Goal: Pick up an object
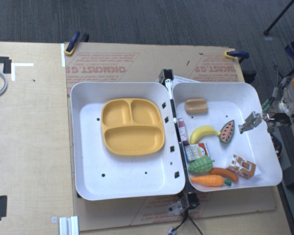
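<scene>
Two shallow white plastic bins sit side by side on a sheet of brown cardboard (pixel 103 62) laid over the pale wooden bench (pixel 27 146). The left bin (pixel 83 146) holds a yellow three-compartment plastic plate (pixel 133 126), lying flat toward the bin's far half. The right bin (pixel 250 94) carries the loose toy items: a tan bread-roll-shaped piece (pixel 196 106) near its far wall, a yellow toy banana (pixel 204 133) in the middle, and just right of it a watermelon slice with red flesh and a green rind (pixel 227 131), tilted upright. Along the dividing wall lies a small pink-and-white tube or packet (pixel 181 129), with a small blue-and-white printed carton (pixel 195 152) nearer the camera. Below that sit a bumpy green toy vegetable (pixel 201 166), two orange toy carrots (pixel 207 180) lying crosswise near the front edge, and a brown-and-white patterned box (pixel 243 167) toward the front right corner. The arm's metal jaws (pixel 250 123) reach in over the right bin's right side, just right of the watermelon slice and apart from it; whether they stand apart or together cannot be told from this angle, and nothing shows between them.
</scene>
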`<act>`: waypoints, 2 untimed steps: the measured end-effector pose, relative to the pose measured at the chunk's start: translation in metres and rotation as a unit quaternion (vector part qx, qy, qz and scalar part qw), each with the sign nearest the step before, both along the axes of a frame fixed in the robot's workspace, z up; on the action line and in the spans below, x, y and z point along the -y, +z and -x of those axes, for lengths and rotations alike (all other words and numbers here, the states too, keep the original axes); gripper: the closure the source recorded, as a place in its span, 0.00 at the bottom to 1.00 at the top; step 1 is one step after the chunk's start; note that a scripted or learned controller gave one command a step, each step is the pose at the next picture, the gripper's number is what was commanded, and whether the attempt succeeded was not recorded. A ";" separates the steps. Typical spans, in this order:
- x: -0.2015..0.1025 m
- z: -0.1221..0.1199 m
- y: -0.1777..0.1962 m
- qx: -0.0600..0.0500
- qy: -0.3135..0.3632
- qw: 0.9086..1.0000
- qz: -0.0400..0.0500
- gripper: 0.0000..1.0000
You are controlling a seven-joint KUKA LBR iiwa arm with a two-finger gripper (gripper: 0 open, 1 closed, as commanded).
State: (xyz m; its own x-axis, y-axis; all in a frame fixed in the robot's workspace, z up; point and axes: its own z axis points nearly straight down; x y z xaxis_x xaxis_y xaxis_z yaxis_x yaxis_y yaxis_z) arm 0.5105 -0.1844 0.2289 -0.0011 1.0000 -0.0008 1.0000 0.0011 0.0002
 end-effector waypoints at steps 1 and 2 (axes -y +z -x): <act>0.009 0.032 -0.137 0.001 0.059 0.998 -0.001 0.00; 0.008 0.031 -0.127 0.002 0.058 0.998 -0.001 1.00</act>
